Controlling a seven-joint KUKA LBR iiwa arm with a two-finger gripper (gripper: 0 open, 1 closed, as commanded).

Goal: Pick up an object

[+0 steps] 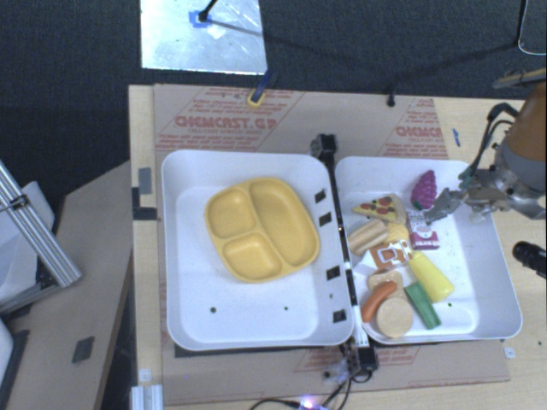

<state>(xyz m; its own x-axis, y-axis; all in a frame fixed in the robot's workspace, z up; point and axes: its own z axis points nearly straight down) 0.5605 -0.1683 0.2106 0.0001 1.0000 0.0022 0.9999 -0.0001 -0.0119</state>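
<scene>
Toy food, the pickable lot, heaped in the left half of the right bin, well apart from anything in the neighbouring bin. Farthest left, a left bin carrying only a yellow divided plate, lying flat near its middle, probably parked there as clutter-free ground. Then the heap itself: pizza slice, hot dog bun, sausage and round cracker crowded against the dividing wall, with a purple grape bunch, yellow banana-like piece and green piece just beside them. Pieces touching and overlapping, so a clean single grasp looks hard. Farther right, gripper hanging close over the heap's upper edge near the grapes, likely lined up for a descent. Jaws: cannot tell whether open or closed; nothing seen between them.
</scene>
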